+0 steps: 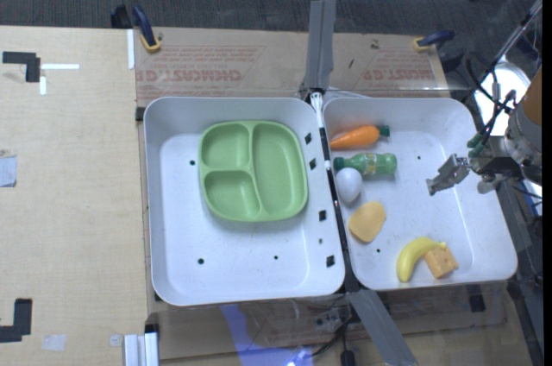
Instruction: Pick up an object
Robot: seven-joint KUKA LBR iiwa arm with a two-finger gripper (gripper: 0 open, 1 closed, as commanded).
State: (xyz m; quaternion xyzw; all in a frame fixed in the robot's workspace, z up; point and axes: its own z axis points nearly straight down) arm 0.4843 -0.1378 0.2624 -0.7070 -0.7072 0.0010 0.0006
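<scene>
Orange against the white plastic, a toy carrot [355,136] lies at the far end of the right bin [483,269], close to the divider. Since the task names no particular object, any of the pieces here could serve. Just beside the carrot sits a green bottle [366,165] on its side, with a white egg [348,184] touching or nearly touching its near end. Nearer the camera rests a pale yellow, rounded piece [367,222], and toward the bin's near edge a banana [413,258] lies against a small orange wedge [442,261]. All six keep to the bin's left and near parts, leaving its right half bare, which looks like loose scattering rather than arrangement.

The gripper [448,174] hangs over that bare stretch, well apart from every object, at the end of the arm [517,144] reaching in from the right. Nothing sits between its fingers; whether they are spread or closed I cannot tell, as the metal blurs together at this slant. My reading is that no grasp has been made, and the banana or the yellow piece would be the shortest reach.

The left bin [172,261] carries a green divided plate [254,171], lying flat near its middle. Both bins rest side by side on the bench [69,183], over a cardboard sheet [224,62] clamped at the far edge.
</scene>
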